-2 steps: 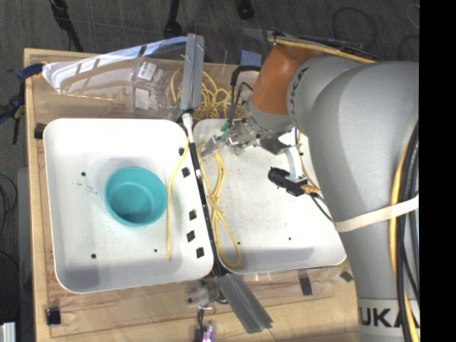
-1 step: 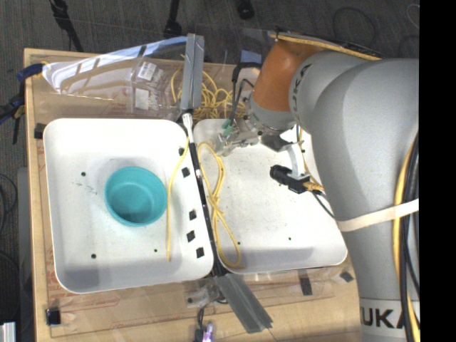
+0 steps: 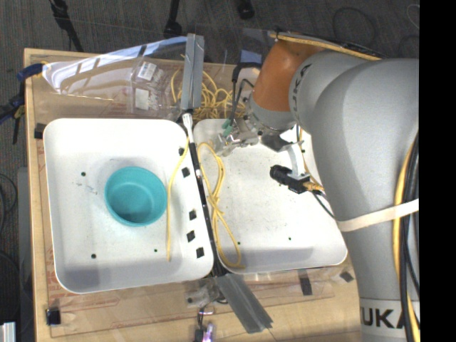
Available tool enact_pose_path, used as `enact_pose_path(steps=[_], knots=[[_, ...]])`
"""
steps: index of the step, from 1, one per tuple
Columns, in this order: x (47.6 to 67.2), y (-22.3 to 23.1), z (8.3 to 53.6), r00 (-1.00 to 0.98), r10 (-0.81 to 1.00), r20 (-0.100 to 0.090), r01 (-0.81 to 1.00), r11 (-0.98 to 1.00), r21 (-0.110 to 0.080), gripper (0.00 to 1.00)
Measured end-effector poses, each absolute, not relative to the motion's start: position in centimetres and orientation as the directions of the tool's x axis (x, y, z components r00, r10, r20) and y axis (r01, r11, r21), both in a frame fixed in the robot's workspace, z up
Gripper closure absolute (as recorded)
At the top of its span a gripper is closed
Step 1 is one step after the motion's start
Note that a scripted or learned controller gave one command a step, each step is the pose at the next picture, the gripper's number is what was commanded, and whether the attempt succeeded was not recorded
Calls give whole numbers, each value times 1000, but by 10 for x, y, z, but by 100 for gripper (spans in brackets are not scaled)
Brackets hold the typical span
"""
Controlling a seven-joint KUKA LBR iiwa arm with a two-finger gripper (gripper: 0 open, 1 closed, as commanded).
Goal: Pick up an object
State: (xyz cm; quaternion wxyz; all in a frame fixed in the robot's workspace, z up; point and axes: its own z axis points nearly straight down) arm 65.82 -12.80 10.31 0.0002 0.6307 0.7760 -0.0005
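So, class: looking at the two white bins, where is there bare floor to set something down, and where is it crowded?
Left bin: bare floor on every side of the teal bowl, widest along the near edge. Right bin: bare in the middle and near side, between the yellow cord and the arm. Crowded: its far corner, where the gripper hangs.

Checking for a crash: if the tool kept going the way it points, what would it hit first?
Probably the right bin floor at its far-left corner, near the yellow cable. The tool points down-left; depth is unclear.
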Motion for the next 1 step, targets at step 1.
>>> enact_pose_path(steps=[1], knots=[[629,-117,91,-212,977,1,977,212,-4,0]])
